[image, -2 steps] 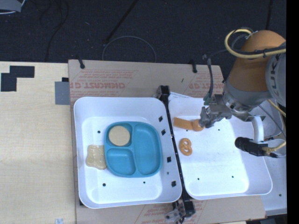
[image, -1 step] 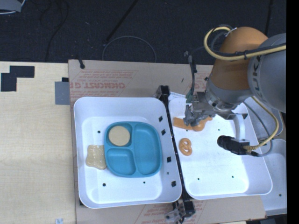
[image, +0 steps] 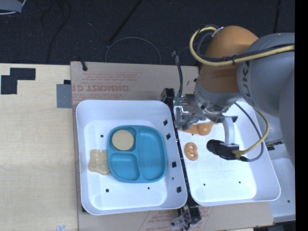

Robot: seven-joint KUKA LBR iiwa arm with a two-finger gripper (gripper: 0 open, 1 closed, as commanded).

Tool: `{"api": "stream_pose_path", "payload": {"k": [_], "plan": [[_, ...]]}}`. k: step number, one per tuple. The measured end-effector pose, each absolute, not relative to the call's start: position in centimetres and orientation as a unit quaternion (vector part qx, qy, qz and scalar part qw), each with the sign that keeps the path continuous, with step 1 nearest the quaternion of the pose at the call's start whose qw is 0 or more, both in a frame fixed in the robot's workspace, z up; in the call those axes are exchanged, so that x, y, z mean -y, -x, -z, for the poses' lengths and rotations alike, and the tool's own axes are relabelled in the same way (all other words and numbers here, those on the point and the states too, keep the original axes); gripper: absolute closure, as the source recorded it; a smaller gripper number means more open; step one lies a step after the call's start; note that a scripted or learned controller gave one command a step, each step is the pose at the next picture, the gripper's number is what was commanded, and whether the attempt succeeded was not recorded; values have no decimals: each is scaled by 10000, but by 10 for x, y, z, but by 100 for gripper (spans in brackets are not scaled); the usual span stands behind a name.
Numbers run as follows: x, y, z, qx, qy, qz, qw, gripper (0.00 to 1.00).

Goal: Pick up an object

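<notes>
My gripper [image: 183, 118] is low over the far left corner of the right bin [image: 240, 191], close to the wall between the two bins. An orange, pear-shaped object [image: 203, 128] lies right beside it, partly hidden under the wrist. A small brown pretzel [image: 191, 151] rests on the bin floor just in front of the gripper, apart from it. In the left bin [image: 91, 196] a blue compartment tray [image: 144, 158] holds a round tan biscuit [image: 122, 139] in its far left section. A pale beige piece [image: 98, 161] lies against the tray's left side.
The grey arm with its orange band [image: 226, 57] covers the far right part of the right bin. A black part on a cable [image: 220, 148] hangs right of the pretzel. Cardboard [image: 120, 81] lies under both bins.
</notes>
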State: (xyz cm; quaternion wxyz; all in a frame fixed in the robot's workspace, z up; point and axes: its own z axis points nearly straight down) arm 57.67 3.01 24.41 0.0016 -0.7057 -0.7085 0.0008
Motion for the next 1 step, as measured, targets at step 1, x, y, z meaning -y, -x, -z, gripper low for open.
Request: {"api": "stream_pose_path", "payload": {"k": [1], "plan": [[-86, -575, -230, 7086, 7056, -18, 25, 100]]}}
